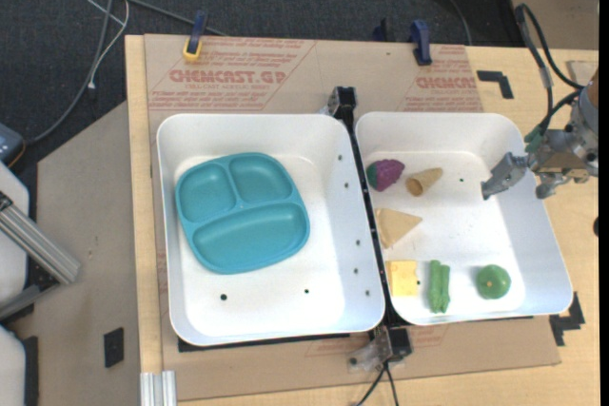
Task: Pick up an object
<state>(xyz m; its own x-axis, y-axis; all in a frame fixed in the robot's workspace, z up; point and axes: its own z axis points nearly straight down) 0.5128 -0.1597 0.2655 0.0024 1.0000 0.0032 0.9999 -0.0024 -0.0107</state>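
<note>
In the right bin (pixel 533 233) lie several small toys: a purple grape bunch (pixel 385 172), a tan cone (pixel 424 180), a beige wedge (pixel 397 223), a yellow block (pixel 402 278), a green pod (pixel 438 285) and a round green fruit (pixel 492 281). My gripper (pixel 522 182) hangs over the bin's right rim at the upper right, well away from all of the toys. Its fingers are spread open and nothing is between them.
A teal divided plate (pixel 244 211) rests in the left bin (pixel 181 299). Blue clamps (pixel 197 34) (pixel 420 42) hold the cardboard at the back. Cables run over the dark floor at the upper left and past the bench's right edge.
</note>
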